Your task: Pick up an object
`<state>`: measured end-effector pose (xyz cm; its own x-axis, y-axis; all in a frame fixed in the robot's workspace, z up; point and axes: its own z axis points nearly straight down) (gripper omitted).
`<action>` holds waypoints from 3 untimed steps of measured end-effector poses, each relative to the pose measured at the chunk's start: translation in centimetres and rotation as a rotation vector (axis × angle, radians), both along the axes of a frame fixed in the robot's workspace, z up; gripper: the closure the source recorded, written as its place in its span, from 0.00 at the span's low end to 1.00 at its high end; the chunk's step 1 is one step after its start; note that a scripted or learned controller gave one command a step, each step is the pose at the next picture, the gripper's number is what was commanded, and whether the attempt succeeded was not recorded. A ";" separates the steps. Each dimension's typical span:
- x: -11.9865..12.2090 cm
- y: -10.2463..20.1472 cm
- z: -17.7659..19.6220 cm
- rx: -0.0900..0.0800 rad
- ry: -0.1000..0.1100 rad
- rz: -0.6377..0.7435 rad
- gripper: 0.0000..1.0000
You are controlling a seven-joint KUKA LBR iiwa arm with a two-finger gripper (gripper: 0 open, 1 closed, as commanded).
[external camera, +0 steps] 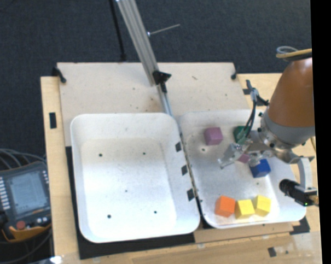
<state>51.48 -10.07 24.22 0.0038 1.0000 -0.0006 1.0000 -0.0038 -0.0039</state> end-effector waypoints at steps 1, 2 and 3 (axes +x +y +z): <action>0.0 -0.8 -6.1 0.000 0.001 0.002 0.00; 0.1 0.1 -11.4 0.001 0.001 0.001 0.00; 0.3 0.0 -10.0 0.000 -0.009 -0.005 1.00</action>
